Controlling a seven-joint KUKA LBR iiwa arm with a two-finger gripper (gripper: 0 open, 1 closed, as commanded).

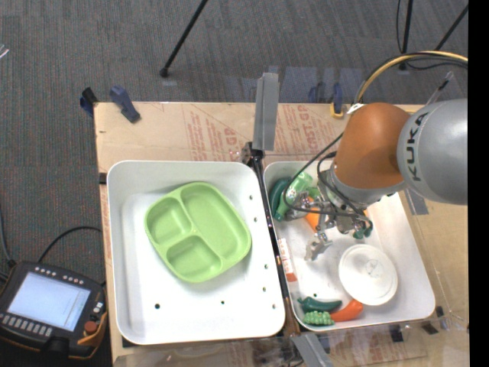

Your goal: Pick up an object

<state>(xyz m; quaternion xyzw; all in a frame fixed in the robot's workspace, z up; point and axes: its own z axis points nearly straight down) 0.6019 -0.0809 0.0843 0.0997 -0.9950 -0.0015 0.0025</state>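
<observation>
My gripper (337,239) hangs low over the middle of the right bin (409,239), under the orange wrist band. Its fingers stand open, with one fingertip (315,248) pointing down-left over bare bin floor and nothing between them. A small orange object (312,220) lies just up-left of the gripper, partly hidden by it. A dark green toy vegetable (279,196) and a light green piece (299,183) rest in the bin's upper left corner. A white round lidded bowl (368,274) sits just below right of the gripper. A green toy (318,306) and an orange toy (348,310) lie at the front edge.
The left bin (126,281) holds a light green divided plate (198,232) set at a tilt. A ridge (272,243) separates the two bins. A grey post (265,121) stands behind them. A teach pendant (50,304) lies on the floor at lower left.
</observation>
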